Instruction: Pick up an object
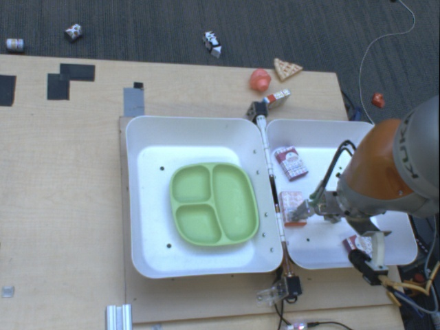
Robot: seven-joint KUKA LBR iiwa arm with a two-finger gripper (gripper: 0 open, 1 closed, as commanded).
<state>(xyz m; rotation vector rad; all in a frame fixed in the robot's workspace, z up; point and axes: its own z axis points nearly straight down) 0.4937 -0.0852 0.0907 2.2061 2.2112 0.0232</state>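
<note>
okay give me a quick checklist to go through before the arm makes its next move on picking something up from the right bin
1. Gripper over the right bin: ok.
2. Gripper at a target, the red-and-white packet near the divider: ok.
3. Packet seen between the fingers: cannot tell.
4. Second packet lies apart, out of the way: ok.
5. Room beside the divider: not ok, tight.
6. Green divided plate in the left bin, away from the arm: ok.

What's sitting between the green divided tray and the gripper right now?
In the camera view, the raised white rims where the two bins meet run between the green tray and the gripper, which sits at a red-and-white packet.
</note>
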